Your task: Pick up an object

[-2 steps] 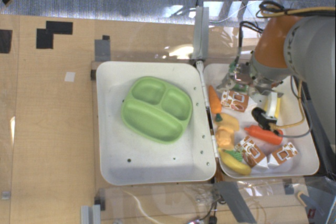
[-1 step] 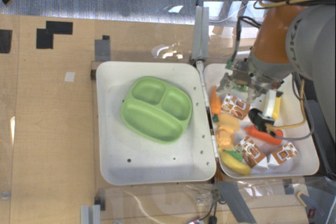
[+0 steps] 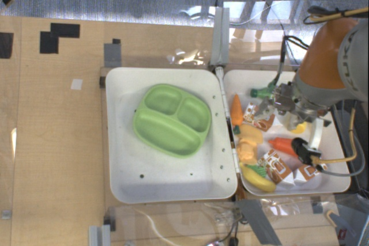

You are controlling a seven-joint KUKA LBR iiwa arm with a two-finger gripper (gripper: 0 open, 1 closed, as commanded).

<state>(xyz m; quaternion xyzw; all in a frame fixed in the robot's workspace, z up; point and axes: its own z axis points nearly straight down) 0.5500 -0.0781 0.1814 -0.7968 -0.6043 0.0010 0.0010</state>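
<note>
Seemingly crowded, the right bin [image 3: 343, 184] holds a heap of toy food, while the left bin [image 3: 121, 181] beside it carries a green divided plate [image 3: 172, 118] lying flat near its middle. Taking the plate as the landmark: just right of it, past the wall between the bins, an orange carrot [image 3: 236, 109] lies along the right bin's left edge. Below the carrot sit a pale orange lump [image 3: 248, 144] and a yellow banana [image 3: 258, 178] at the near corner. Printed snack packets [image 3: 275, 165] lie right of the banana. Farther right of the plate, the gripper [image 3: 295, 118] hangs over the heap beside a green bottle [image 3: 262, 91]; whether it is parted or closed cannot be told. A red-orange piece [image 3: 281, 145] lies below it.
</note>
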